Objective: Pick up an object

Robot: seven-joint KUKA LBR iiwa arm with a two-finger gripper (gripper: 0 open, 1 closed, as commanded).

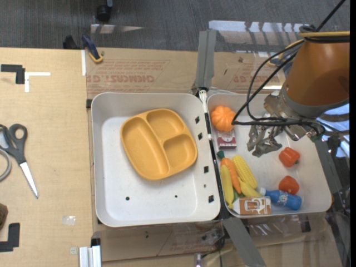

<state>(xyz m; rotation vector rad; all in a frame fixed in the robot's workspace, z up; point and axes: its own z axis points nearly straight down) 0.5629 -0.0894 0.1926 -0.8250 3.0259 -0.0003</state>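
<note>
Overhead, a grey KUKA arm with an orange band reaches in from the right and hangs its claw low over the right-hand white bin; its dark metal fingers point down among the toys with nothing visibly between them, and whether they are spread or pressed together cannot be told from this angle

Objects to pick fill the right bin: a small orange pumpkin sits near the back left corner, with a little red-and-white box just in front of it. Along the left wall lie a yellow banana, an orange carrot and an ear of yellow corn, close together. At the front are a white-and-orange carton and a blue bottle lying on its side. Two orange-red pieces, one just right of the claw and another nearer the front, rest apart from the rest

The left white bin holds a yellow divided plate. Scissors lie on the wooden bench at far left
</note>
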